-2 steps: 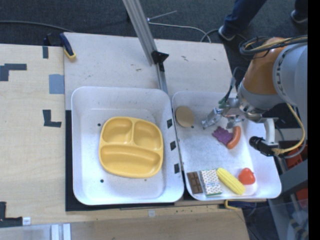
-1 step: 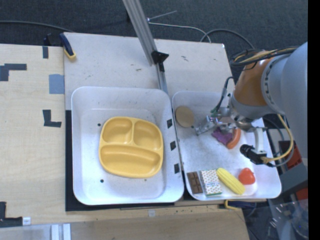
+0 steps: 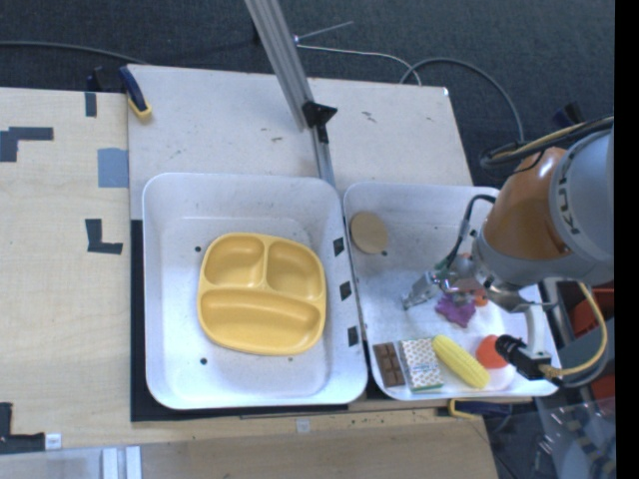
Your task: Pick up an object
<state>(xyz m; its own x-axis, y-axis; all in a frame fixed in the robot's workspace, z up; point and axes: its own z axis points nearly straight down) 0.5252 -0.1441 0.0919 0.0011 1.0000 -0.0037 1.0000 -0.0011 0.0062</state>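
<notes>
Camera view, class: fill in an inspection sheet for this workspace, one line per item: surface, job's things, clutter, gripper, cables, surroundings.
Surface: bench bearing left bin and right bin, side by side.
Job's things: right bin holds a round brown disc, purple piece, corn cob, chocolate bar, patterned packet, orange-red item.
Clutter: yellow divided plate in left bin.
Gripper: gripper low in right bin beside the purple piece; finger state unclear.
Cables: black cable behind the bench.
Surroundings: metal pole; dark carpet.
</notes>
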